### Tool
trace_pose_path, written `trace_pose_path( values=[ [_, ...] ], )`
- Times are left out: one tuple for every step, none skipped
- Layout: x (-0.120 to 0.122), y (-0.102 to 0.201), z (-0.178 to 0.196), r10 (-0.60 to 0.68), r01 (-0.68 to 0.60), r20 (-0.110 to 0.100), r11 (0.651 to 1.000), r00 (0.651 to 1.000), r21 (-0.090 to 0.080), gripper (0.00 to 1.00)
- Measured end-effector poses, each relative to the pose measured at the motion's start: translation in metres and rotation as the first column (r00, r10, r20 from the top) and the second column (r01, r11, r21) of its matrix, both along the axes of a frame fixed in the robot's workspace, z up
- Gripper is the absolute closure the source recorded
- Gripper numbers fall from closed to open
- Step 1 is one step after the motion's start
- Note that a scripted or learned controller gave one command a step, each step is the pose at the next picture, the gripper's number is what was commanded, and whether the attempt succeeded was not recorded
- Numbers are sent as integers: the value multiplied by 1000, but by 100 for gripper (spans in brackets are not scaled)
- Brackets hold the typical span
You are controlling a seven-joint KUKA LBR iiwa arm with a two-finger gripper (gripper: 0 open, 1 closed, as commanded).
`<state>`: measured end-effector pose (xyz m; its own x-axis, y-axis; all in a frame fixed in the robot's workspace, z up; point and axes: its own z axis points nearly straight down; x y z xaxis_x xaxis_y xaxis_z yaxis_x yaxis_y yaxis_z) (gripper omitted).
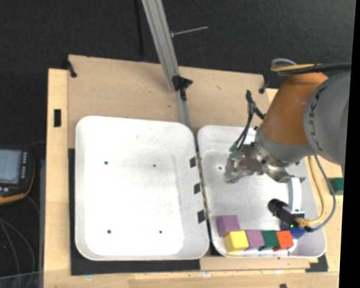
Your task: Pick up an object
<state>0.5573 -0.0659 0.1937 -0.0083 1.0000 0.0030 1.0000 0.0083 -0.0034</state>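
The task is judged to be at an early stage: no object is seen lifted, and every block is seen resting on the floor of the right bin (pixel 219 150). The gripper (pixel 234 169) is positioned over the upper left part of that bin, near the divide between the two bins, with the grey arm (pixel 318 127) and its orange band (pixel 288 110) reaching in from the right. How far the fingers are parted cannot be told, since they are small and blurred against the white floor; nothing is seen between them.

The things to be picked are gathered at the near edge of the right bin. A purple block (pixel 227 223) lies a little apart toward the middle. Just below it, a row is formed along the bin's near wall by a yellow block (pixel 236 240), a second purple block (pixel 255 238), a green block (pixel 270 238) and an orange block (pixel 283 239), set close together and apparently touching. The left bin (pixel 135 186) is seen with only a few dark specks on its floor.

The blocks are well apart from the gripper. What is left, as judged from this, is nearly everything: the gripper has to be brought over a block, lowered, closed on it and raised. The lone purple block is judged the easiest choice, being free of neighbours.
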Motion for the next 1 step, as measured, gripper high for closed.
trace_pose_path(
  values=[
    [1,-6,14,-6,6,8,1000,1000,-3,100]
  ],
)
